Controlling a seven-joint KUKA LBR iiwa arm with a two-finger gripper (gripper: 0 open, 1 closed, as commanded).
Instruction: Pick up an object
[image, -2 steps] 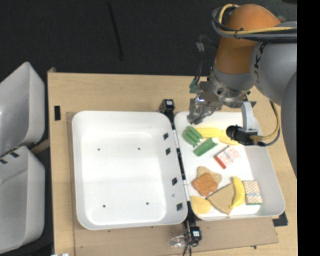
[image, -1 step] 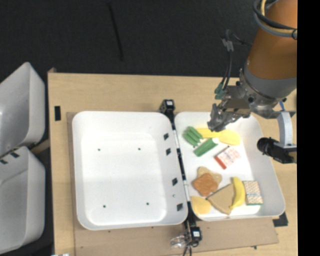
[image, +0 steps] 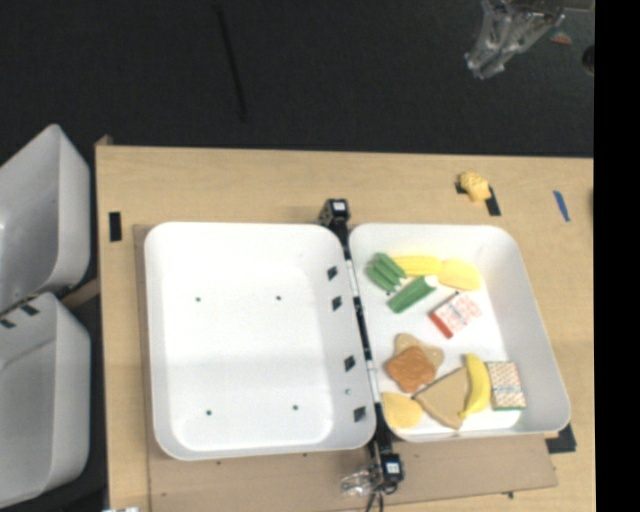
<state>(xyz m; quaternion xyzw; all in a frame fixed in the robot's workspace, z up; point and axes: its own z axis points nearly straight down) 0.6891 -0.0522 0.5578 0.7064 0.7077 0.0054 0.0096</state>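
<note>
Object to pick: none is fixed by the task, so you choose among the toy foods in the right bin (image: 530, 300); the red-and-white carton (image: 455, 315) is a fair candidate.
Carton position: it lies near the middle of the right bin, apart from its neighbours, tilted on the floor.
Carton handling: it looks light, boxy and stiff, probably smooth-sided; take it across its two long flat sides.
Crowded corner: toward the near edge, the yellow banana (image: 478, 383) touches the tan wedge (image: 443, 398) and a patterned block (image: 505, 384), so you would likely nudge several at once there.
Far edge: two green pieces (image: 398, 283) and a yellow corn-like piece (image: 416, 265) lie close together; rounded, likely to roll.
Left bin (image: 240, 420): its floor carries only small dark marks.
Gripper (image: 497, 45): it hangs well beyond the bench's far edge; you cannot tell from this blurred sight how the claw stands.
Bench: a small yellow thing (image: 473, 184) sits outside the bins, by the far edge.
</note>
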